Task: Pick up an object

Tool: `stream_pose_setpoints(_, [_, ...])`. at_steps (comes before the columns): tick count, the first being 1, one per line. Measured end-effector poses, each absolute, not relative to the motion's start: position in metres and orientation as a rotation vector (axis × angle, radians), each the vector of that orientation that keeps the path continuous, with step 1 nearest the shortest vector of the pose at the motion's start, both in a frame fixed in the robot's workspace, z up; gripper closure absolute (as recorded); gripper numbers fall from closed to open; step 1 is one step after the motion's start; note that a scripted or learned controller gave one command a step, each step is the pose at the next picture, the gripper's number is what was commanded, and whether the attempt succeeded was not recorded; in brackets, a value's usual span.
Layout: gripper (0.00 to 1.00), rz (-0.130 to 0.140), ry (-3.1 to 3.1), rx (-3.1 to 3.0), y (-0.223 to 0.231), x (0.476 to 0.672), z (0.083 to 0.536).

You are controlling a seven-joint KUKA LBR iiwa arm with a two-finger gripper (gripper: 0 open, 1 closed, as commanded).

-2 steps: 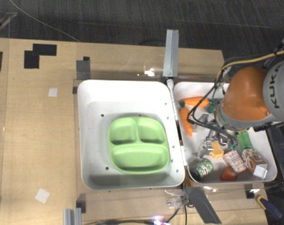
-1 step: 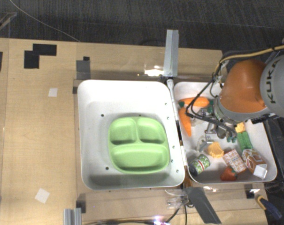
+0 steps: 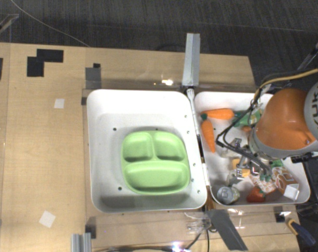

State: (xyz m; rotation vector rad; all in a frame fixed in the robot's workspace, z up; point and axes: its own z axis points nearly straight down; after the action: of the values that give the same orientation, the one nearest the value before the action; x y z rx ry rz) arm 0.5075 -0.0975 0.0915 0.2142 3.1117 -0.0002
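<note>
Arm over right bin (image 3: 304,190), entering from the right; orange band (image 3: 286,121) covers the middle of that bin. Gripper (image 3: 247,168) sits low inside the bin, below the band in the view, among dark cables and metal parts. Cannot tell whether it is spread or pressed together: wrist and clutter hide the tips, and nothing can be confirmed as held.

Objects near the gripper, all in the right bin:
- Small packet (image 3: 265,181) with red and white print, just right of and nearer than the gripper, apparently touching other clutter.
- Red item (image 3: 255,195) at the near wall, just beside the packet.
- Round grey metallic piece (image 3: 225,194) in the near left corner.
- White block (image 3: 290,192) near the near right corner, with a brown item (image 3: 285,179) just beside it.
- Orange carrot (image 3: 220,114) lying crosswise by the far wall, green top toward the arm.
- Second orange carrot (image 3: 208,135) lying along the left wall, just below the first.

Left bin (image 3: 103,140) touches the right bin along a shared edge. Green divided plate (image 3: 155,160) lies flat at its centre, two small compartments far, one wide compartment near. Both bins rest on the wooden bench (image 3: 38,156); a grey metal bracket (image 3: 191,59) stands at the far end of the seam.
</note>
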Motion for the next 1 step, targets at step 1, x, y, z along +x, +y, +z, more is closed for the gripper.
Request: stream_pose_setpoints(1, [0.00,-0.009,3.079,-0.475,-0.1093,0.4955,0.0918])
